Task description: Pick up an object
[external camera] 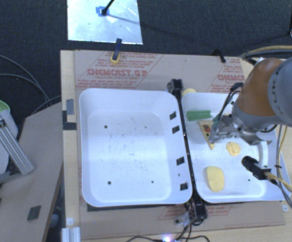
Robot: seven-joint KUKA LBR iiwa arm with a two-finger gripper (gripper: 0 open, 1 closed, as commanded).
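Observation:
The right bin [246, 189] holds several small objects. A green block [198, 115] lies near its back left. A flat red and yellow piece [205, 129] lies just in front of it. A small yellow lump [233, 148] sits mid-bin, and a larger yellow oval [215, 178] lies toward the front. A pale yellow ball [188, 92] rests at the bin's back rim. My gripper [214, 137] reaches down from the right and sits low over the red and yellow piece, left of the small lump. The wrist hides what is under it.
The left bin [90, 135] stands beside the right one, with a black divider and clips [182, 145] between them. A black cable plug [252, 167] hangs off the arm over the right bin's front right. A cardboard sheet [135, 69] lies under both bins.

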